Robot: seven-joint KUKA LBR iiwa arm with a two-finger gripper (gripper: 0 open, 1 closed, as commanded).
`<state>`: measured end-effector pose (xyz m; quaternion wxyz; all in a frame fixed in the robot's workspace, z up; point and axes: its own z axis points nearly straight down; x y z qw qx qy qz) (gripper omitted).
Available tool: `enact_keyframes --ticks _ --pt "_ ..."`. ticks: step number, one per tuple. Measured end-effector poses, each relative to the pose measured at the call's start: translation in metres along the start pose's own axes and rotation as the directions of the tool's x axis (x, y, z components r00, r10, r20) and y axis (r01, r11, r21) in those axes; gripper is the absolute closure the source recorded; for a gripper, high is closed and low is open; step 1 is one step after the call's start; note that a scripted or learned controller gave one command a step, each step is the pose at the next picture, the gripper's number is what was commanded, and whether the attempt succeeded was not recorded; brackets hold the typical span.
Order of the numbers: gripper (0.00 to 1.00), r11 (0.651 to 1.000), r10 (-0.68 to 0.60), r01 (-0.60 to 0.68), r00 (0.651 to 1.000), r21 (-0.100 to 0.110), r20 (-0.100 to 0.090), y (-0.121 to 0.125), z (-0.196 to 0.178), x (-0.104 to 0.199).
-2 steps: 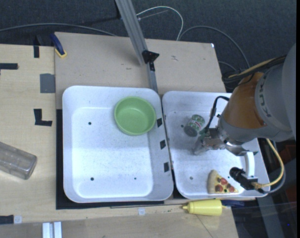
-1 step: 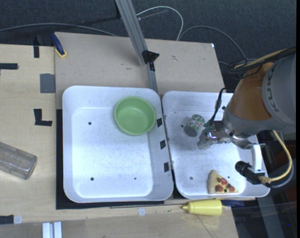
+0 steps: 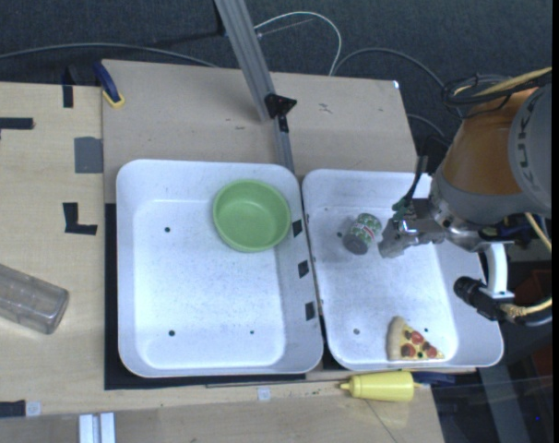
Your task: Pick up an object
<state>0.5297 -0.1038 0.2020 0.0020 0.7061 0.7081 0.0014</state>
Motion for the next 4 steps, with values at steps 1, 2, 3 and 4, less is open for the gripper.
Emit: enact_keyframes --ticks 1,2,3,4 --pt "1.00 1.000 0.001 -0.001 1.000 0.004 -0.001 0.000 -0.017 0.000" --pt "1.00 1.000 -0.003 0.003 1.000 0.006 -0.003 0.017 -0.024 0.045" --pt "1.00 1.000 -0.005 0.005 1.000 0.007 -0.002 0.026 -0.014 0.102" --pt "1.00 1.000 -0.006 0.006 1.000 0.006 -0.003 0.044 -0.009 0.162"
